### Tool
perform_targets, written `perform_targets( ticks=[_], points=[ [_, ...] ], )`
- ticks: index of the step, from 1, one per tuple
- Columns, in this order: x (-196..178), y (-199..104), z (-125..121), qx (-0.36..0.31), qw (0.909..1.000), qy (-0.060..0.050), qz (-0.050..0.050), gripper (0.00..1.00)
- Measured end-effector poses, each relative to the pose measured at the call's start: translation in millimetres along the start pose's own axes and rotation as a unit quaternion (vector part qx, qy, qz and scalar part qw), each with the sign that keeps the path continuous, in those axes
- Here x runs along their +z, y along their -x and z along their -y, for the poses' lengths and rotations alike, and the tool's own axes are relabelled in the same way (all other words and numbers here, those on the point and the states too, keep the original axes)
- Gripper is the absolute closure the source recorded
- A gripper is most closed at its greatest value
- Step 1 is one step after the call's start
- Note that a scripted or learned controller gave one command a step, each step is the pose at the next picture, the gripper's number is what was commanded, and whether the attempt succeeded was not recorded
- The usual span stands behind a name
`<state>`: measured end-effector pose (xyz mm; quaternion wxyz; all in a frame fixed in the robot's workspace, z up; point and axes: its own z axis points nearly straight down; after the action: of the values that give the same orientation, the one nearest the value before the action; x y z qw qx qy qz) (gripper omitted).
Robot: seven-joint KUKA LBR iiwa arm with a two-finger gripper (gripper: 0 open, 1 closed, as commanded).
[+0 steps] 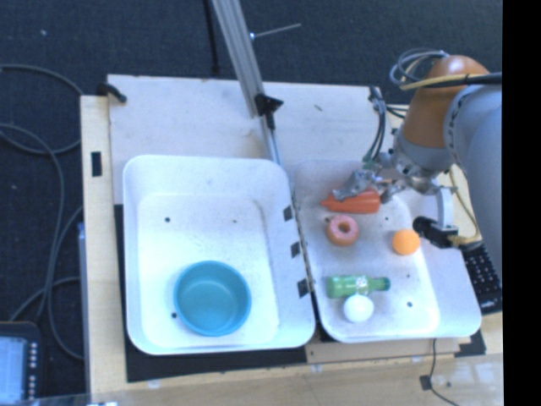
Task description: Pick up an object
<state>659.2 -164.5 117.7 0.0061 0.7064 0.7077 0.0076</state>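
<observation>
Carrot (353, 201), smooth orange and tapered, lies at the right bin's (423, 311) far edge under the claw (369, 182); grip unclear. Grey arm (473, 134) bends down from the right.

From my remote station I log positions relative to the ring-shaped toy (342, 229), which lies in the right bin (423, 311), toward its far half. The carrot-shaped toy (352, 201) sits just behind the ring, near but apart. The gripper (369, 182) is at the carrot's far side; I cannot tell contact. The ball (406, 242) lies right of the ring, slightly nearer me. The bottle (357, 286) lies on its side in front of the ring, and the round white object (357, 309) touches the bottle's near side. The bowl (212, 298) sits well left of the ring, in the left bin (211, 184), front half.
</observation>
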Motion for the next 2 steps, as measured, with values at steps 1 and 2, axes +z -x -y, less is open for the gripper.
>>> perform_targets(
  ticks=[1,2],
  points=[
    [-25,2,-8,-0.001,0.9999,0.016,0.004,1.0],
    [-79,9,-5,-0.001,1.0,-0.006,0.001,1.0]
  ],
)
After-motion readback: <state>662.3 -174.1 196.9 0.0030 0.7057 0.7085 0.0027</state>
